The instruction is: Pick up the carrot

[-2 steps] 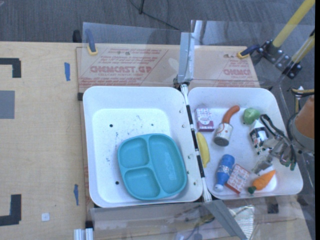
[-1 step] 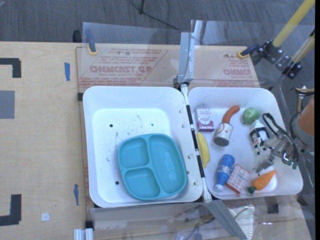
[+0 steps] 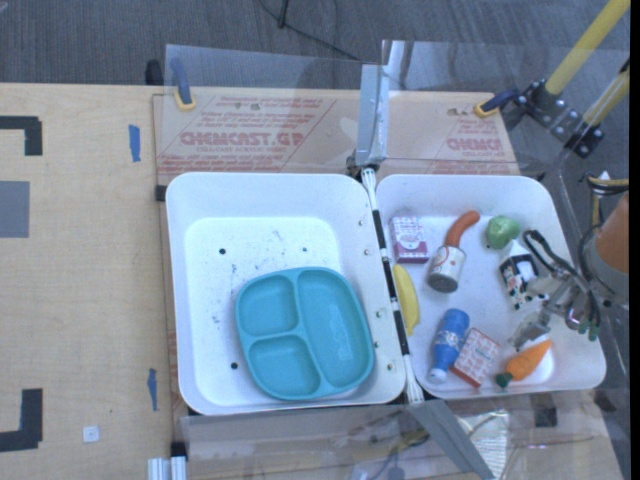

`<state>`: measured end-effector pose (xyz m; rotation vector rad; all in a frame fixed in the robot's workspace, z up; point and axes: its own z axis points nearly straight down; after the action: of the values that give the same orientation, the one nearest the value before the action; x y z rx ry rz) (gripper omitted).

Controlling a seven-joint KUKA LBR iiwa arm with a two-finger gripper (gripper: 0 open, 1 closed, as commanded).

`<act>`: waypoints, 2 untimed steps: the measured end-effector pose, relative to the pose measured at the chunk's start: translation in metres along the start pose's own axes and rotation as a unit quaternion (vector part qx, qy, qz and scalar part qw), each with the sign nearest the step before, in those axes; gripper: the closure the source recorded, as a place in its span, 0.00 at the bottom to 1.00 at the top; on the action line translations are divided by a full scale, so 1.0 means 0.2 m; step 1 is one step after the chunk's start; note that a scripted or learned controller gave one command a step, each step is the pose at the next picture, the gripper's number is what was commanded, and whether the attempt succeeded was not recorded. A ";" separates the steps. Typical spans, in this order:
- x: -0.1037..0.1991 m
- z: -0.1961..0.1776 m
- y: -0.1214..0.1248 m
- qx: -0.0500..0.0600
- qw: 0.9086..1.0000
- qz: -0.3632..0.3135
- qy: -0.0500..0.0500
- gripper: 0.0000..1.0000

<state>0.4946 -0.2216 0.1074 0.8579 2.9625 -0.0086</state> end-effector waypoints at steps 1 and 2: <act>0.00 0.00 0.00 -0.001 1.000 0.003 0.001 0.00; -0.01 0.00 -0.01 -0.003 1.000 0.012 0.003 0.00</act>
<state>0.4956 -0.2241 0.1071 0.8934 2.9561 0.0024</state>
